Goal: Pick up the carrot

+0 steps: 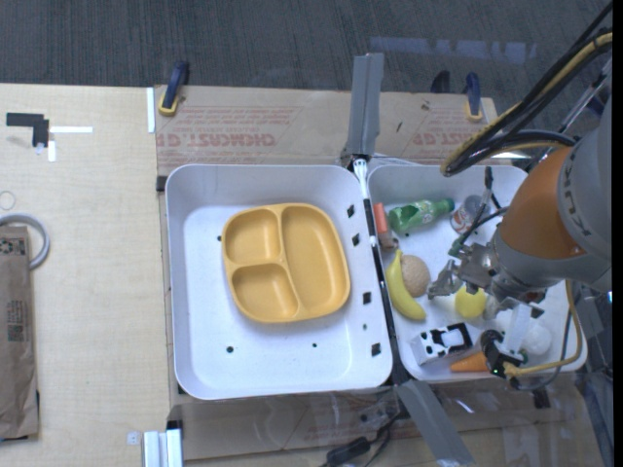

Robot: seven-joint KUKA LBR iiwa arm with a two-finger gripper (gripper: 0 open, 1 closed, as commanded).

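The carrot (468,362) is a small orange piece lying in the right bin (428,181) near its front edge, beside a black-and-white toy (443,341). My gripper (490,285) hangs over the right half of that bin, just behind the carrot and above a yellow lemon (469,303). The wrist's orange band (537,214) sits above it. The gripper's body hides what lies directly under it, and nothing shows held in it.
The right bin also holds a banana (402,290), a brown round fruit (416,274), a green bottle (419,212), a slim red item (383,222) and a white object (532,336). The left bin (195,290) holds a yellow divided plate (285,260). Cables arch over the back right.
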